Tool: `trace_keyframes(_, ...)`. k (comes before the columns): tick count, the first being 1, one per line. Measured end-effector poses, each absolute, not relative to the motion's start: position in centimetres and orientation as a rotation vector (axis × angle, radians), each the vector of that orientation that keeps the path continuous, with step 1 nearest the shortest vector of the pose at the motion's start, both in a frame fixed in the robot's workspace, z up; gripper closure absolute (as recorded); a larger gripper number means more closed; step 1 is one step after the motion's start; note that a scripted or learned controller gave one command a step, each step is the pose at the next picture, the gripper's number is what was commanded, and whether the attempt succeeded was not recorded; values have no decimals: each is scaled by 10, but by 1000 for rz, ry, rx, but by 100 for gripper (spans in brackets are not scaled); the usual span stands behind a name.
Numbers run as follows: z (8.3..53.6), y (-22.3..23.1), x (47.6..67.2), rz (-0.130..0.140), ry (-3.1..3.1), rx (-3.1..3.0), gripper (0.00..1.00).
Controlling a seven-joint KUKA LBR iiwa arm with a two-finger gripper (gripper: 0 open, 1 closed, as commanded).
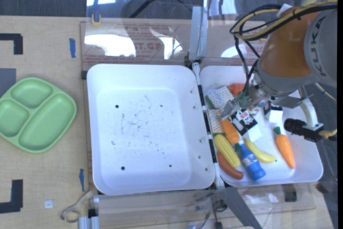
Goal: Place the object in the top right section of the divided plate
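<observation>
A green divided plate (36,113) lies on the bench at the far left, with two small sections at its top and one long section below. My gripper (239,111) hangs low in the right bin (308,169), over a pile of toy food. Right under it are a black-and-white item (246,119) and a small orange carrot (230,131). Below those lie a corn cob (226,149), a blue bottle (251,160), a banana (260,150) and a sausage (230,169). A second carrot (285,149) lies to the right.
The left bin (144,126) sits between the plate and the right bin. A clear screen (139,35) stands behind both bins. The orange-banded arm (292,51) covers the upper right bin. Black and yellow cables loop above it. A patterned packet (220,98) lies at the right bin's left.
</observation>
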State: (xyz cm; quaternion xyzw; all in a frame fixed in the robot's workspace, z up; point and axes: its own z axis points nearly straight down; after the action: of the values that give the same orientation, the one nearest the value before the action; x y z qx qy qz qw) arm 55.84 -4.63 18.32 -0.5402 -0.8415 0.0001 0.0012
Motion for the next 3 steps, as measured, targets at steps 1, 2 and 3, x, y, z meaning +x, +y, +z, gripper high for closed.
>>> trace_keyframes(1,183,1,544,5,-2394,-2026,100)
trace_keyframes(2,182,74,498,9,-2239,-2196,100)
trace_keyframes(3,95,131,503,14,-1397,-2810,100)
